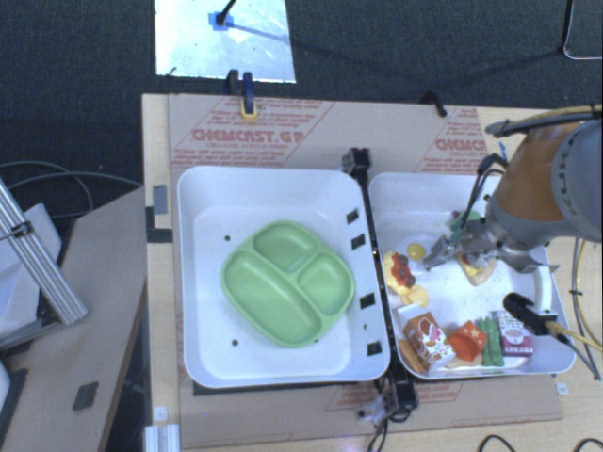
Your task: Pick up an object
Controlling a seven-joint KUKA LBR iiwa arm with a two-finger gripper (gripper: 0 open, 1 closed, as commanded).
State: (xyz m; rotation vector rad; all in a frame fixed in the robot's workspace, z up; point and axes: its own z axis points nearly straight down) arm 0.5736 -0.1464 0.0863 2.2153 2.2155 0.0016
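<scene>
Hovering with gripper (pixel 450 249) jaws too blurred to tell wide from narrow, mid right bin (pixel 415 191), above the toys (pixel 462 339) crowded along its near edge; risks closing between pieces and lifting nothing.

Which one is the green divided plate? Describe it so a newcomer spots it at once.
Start at the two white bins; take the left bin, away from the arm. The green divided plate lies flat near its middle, alone there. Its pale green colour and three compartments set it apart from the small packets and toy foods crowded in the right bin.
</scene>
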